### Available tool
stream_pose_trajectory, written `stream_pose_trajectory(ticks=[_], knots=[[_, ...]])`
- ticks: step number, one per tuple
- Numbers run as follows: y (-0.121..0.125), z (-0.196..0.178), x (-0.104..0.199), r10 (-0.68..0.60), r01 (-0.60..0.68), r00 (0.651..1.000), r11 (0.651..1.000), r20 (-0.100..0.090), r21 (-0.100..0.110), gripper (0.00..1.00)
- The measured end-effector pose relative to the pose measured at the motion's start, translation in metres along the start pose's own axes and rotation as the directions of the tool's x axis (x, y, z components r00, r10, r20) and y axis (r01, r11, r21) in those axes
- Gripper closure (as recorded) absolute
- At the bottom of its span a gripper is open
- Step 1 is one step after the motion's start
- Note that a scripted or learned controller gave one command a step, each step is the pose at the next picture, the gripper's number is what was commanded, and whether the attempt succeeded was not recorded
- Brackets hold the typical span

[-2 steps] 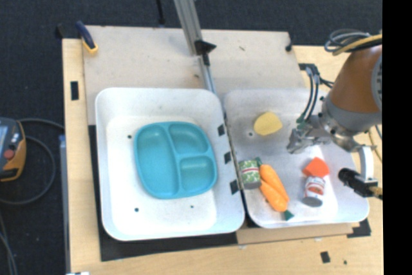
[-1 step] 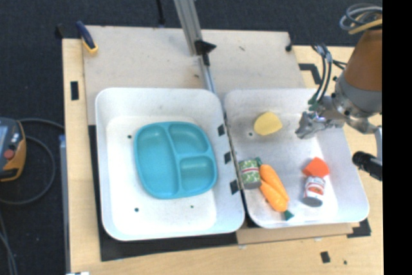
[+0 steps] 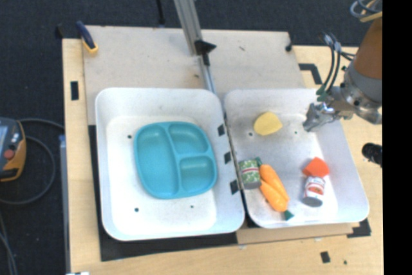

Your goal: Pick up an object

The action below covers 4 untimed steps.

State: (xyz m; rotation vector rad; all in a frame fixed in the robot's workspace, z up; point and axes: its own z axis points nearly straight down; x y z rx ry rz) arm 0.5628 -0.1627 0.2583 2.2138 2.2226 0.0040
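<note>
In the right bin [image 3: 335, 138] lie a yellow lump [image 3: 268, 123] near the back, a small green can [image 3: 250, 173] by the left wall, an orange carrot [image 3: 274, 189] beside the can, and a white bottle with a red cap [image 3: 315, 180] at the front right. My gripper [image 3: 315, 117] hangs over the bin's back right part, to the right of the yellow lump and apart from it. Nothing shows between its fingers.
The left bin [image 3: 116, 106] holds a teal divided plate [image 3: 175, 158]. A metal post [image 3: 187, 9] rises behind the bins. The arm's orange band [image 3: 368, 55] and cables stand at the right edge, above the right bin's far corner.
</note>
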Motion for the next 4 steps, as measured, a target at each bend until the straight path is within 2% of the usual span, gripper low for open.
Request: stream_pose_trajectory(ticks=[2,4], knots=[[0.036,-0.013,0.106,-0.003,0.003,1.0,1.0,-0.002,0.002,1.0],[0.056,-0.011,0.218,-0.004,0.004,1.0,1.0,-0.003,0.003,1.0]])
